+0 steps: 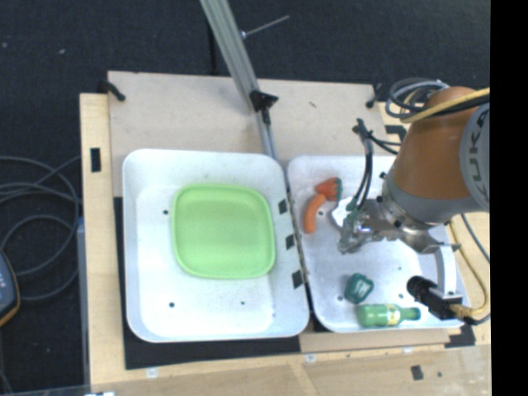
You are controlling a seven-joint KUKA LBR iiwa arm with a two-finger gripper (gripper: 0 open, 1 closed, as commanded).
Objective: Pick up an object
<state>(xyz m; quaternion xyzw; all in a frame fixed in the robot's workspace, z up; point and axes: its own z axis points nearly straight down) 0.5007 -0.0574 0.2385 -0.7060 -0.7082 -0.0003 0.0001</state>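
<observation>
In the right bin [323, 312], an orange carrot-shaped toy [317, 205] with a green tip lies near the upper left. A small dark green block [358, 286] sits low in the bin, with a green bottle [384, 313] lying on its side just below it. My gripper [350, 236] hangs over the middle of the right bin, right of the carrot and above the green block. Nothing shows between its fingers.
The left bin [148, 304] holds a light green square plate [223, 230]. A grey metal pole [235, 52] slants from the top down to the gap between the bins. The arm's orange band [437, 151] covers the right bin's upper right.
</observation>
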